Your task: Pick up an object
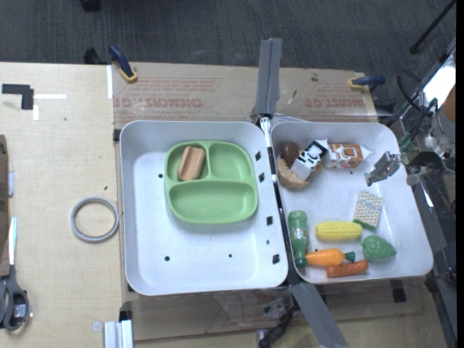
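The right bin (406,263) holds several toy foods: a green bottle (297,236), a corn cob (338,230), a carrot (326,257), a red sausage (347,270), a green vegetable (378,249), a cracker box (367,209), an orange packet (344,154), a black-and-white carton (310,158) and a brown bread piece (291,174). My gripper (382,168) hangs over the bin's right side, above and just right of the cracker box. Nothing shows in it.
The left bin (145,267) carries a green divided plate (212,207) with a tan bun (191,162) in its upper-left compartment. On the bench to the left lie a tape ring (95,218) and scissors (12,299). Cables run beside the right bin.
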Tool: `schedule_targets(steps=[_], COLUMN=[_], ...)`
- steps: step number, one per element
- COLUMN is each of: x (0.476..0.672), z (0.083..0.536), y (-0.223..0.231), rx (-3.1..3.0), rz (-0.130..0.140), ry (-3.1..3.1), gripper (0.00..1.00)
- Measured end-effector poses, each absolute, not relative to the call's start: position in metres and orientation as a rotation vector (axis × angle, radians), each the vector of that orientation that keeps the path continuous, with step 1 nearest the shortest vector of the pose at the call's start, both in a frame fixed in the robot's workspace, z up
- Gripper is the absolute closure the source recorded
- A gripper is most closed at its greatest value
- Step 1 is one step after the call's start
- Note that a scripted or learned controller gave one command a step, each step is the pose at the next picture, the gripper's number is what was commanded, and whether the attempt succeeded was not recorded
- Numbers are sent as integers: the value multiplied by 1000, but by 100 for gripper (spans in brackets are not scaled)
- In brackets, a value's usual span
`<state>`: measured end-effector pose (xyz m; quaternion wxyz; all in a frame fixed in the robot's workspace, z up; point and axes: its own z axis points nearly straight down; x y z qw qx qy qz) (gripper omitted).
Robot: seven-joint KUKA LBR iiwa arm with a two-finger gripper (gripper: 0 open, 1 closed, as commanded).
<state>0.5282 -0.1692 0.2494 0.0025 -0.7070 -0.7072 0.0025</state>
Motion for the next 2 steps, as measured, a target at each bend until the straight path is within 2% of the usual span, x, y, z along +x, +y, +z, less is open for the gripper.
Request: schedule_targets(steps=[1,2], x=[495,479], z=[90,105], y=[-199,-208], rx=[-2326,-2306], rz=[5,3], ry=[-2103,-2124], gripper=[0,0])
